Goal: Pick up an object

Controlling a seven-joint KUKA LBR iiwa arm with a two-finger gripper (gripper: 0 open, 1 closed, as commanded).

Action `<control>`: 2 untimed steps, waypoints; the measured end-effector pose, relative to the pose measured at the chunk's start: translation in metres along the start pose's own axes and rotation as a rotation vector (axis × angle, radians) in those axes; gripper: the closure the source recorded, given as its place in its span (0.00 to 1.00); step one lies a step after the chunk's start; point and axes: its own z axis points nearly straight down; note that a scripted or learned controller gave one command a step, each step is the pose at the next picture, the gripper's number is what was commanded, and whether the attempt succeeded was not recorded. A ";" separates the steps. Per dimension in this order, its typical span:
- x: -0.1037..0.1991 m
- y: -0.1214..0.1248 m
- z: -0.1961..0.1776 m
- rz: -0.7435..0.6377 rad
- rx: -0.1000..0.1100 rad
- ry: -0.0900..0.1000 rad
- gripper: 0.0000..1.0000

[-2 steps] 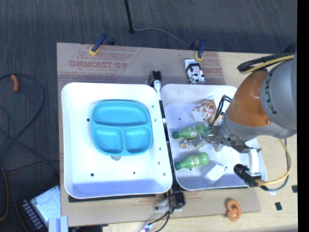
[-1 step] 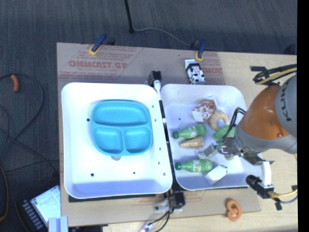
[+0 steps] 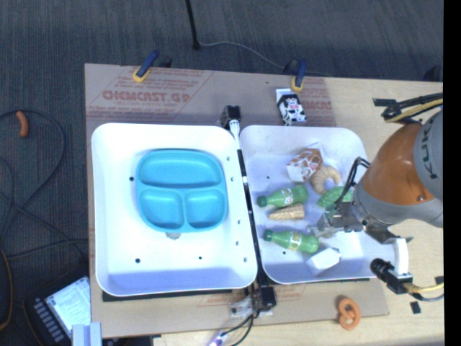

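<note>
Gripper [image 3: 330, 225] lowered into right bin [image 3: 353, 141], among green bottles [image 3: 292, 241], cone [image 3: 287, 212], white block [image 3: 323, 259]. Finger state cannot be told; nothing seen grasped. Objects clustered in right bin, presumably for picking. Blue tray [image 3: 180, 189] seated in left bin [image 3: 115, 265].

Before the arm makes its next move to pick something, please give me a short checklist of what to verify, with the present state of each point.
1. Objects within the right bin: ok. Two green bottles, a cone, a bagel and a white block lie inside.
2. Gripper over the right bin: ok, it is low among the items.
3. An object held by the gripper: cannot tell.
4. Target separated from neighbours: not ok, the items are crowded near the gripper.
5. Left bin holds a blue tray, apart from the arm: ok.
</note>
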 end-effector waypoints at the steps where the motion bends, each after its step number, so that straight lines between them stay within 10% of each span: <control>1: 0.000 0.000 0.000 0.000 0.001 0.000 0.00; 2: 0.047 -0.001 0.010 -0.001 0.000 0.000 0.00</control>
